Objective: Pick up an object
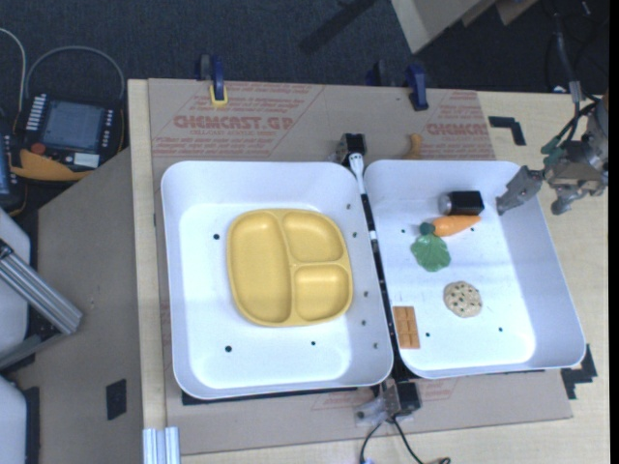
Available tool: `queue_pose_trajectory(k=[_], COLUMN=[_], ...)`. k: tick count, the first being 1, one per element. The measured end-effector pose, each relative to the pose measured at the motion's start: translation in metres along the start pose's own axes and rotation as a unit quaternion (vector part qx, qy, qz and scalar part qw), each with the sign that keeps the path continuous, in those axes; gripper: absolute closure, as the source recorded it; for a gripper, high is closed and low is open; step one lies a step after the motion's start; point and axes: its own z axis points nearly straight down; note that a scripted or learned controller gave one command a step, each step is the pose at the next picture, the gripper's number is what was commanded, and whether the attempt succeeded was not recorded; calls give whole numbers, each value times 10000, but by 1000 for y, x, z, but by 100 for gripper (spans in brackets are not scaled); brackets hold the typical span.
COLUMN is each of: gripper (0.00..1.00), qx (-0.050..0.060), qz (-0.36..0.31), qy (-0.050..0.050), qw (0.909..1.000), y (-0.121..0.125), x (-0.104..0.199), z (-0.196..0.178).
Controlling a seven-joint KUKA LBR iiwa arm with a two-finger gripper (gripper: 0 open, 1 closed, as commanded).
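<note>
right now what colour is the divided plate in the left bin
Yellow; the divided plate shows clearly in the camera view, lying in the white left bin.

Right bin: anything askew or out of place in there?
Nothing spilled or damaged. The right bin holds a black block, a toy carrot touching a green toy vegetable, a cookie and an orange card near its left wall. The gripper sits at the bin's upper right rim.

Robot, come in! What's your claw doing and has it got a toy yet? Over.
Gripper at right bin upper right edge, holding nothing seen. Carrot, broccoli, cookie lying loose. Nothing blocking.
</note>
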Motion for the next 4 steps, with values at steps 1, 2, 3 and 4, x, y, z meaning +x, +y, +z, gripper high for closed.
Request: queue_pose_trajectory(k=[1,2,3,4], gripper=[0,0,0,0], qx=[-63,-30,-37,-34], qz=[-17,-12,-15,-14], qy=[-14,-1,-4,-2], qw=[10000,10000,10000,10000], y=[2,0,6,5], x=[1,-2,-7,-9], z=[-7,56,103,146])
